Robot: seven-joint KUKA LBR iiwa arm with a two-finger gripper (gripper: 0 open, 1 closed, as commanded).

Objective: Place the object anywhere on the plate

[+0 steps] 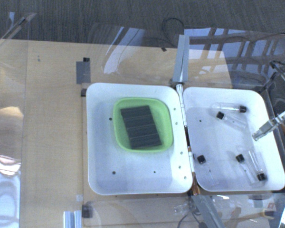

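A green square plate (167, 127) sits in the upper middle of the left white bin (99, 175). A dark grey ribbed rectangular block (140, 127) lies flat on the plate, covering most of its floor. My gripper (258, 135) reaches in as a thin metallic tip from the right edge. It hangs over the right side of the right bin (213, 141), far from the plate, with nothing seen in it.
Several clear tubes with black caps lie scattered in the right bin: one near the back (231, 109), one beside it (228, 119), one at the front left (202, 160) and two at the front right (255, 166). A grey bar (182, 63) stands behind the bins.
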